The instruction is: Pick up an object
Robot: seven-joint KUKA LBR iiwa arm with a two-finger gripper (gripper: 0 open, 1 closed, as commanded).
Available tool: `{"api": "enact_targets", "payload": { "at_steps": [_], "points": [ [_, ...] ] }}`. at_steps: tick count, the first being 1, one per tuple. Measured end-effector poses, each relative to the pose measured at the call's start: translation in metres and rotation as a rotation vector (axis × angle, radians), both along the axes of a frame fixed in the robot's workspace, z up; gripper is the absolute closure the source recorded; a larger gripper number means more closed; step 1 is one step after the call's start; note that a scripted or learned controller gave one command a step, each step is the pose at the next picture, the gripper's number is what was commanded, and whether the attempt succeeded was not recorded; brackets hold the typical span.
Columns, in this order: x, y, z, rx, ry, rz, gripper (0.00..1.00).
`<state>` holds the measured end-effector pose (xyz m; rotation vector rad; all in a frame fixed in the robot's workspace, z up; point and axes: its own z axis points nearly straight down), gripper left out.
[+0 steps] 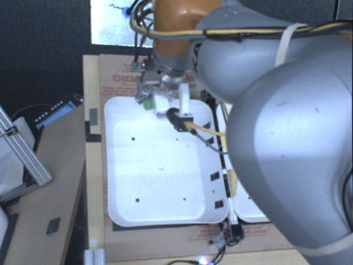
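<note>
- Step in hand: the approach, or the very start of the grasp. Nothing visibly lifted yet.
- End effector low over the top edge of the large white bin, in the upper centre of the frame, hanging under the orange band of the arm.
- Cannot tell whether open or closed: too much clutter and shadow around the tip from this slanted view.
- Likely target: a small green object, close to the bin's upper-left corner and just beside the end effector on its left side in the frame. Touching or merely near, impossible to say. Not seen to be gripped.
- Just below and to the right of the tip, a black fitting with a yellow cable running off toward the right; judged to be part of the rig rather than something to pick.
- Second bin partly visible at lower right, behind the bulk of the arm.
- Next move, as a judgement: centre over the green object, settle down to the bin floor, close firmly, then lift straight up.
- Main worry: so near the bin's wall and corner, little room to straddle the piece; easy to nudge it aside or to close on nothing.
</note>
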<state>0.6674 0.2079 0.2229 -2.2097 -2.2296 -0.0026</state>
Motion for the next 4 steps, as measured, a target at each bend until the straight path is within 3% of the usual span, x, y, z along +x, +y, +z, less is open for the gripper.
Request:
{"api": "enact_targets", "payload": {
  "at_steps": [1, 4],
  "points": [
    [0.002, 0.029, 0.083, 0.002, -0.01, -0.001, 1.0],
    [0.002, 0.028, 0.11, -0.003, -0.009, 0.014, 1.0]
  ]
}}
